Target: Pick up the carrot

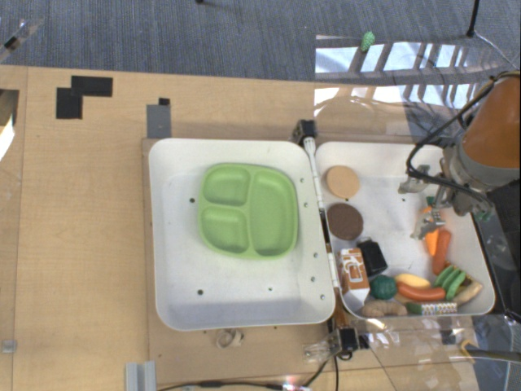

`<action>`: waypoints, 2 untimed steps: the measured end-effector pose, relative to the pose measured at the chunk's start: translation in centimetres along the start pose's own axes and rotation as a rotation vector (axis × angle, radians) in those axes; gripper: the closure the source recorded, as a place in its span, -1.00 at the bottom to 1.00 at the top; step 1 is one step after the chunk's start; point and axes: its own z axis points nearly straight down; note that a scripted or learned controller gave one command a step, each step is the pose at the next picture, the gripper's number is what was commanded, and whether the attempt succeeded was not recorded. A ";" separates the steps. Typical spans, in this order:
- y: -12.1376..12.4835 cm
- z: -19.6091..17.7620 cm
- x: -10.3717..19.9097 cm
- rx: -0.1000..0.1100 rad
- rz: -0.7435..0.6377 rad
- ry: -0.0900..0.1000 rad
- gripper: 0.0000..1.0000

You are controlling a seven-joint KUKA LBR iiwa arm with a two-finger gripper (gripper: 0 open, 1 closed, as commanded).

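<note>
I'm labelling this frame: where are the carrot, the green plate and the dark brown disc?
carrot [440, 246]: camera view, on its orange body.
green plate [273, 218]: camera view, floor of its largest compartment.
dark brown disc [345, 221]: camera view, middle of its top face.

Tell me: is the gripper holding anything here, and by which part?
Cannot be told. The gripper sits right at the carrot's top end, but the view is too small to show a hold.

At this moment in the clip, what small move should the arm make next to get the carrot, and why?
Probably a short straight descent, then close. The gripper hangs right above the top end of the carrot, which lies in the right bin close to its right wall, its lower end by the green vegetables. I cannot tell whether the carrot is between the fingers, so I would not lift.
</note>
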 end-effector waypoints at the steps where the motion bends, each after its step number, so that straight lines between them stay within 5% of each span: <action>1: -0.4 2.9 -1.6 -0.005 -0.103 0.024 -1.00; 2: -0.1 2.5 6.4 -0.007 -0.304 0.024 -1.00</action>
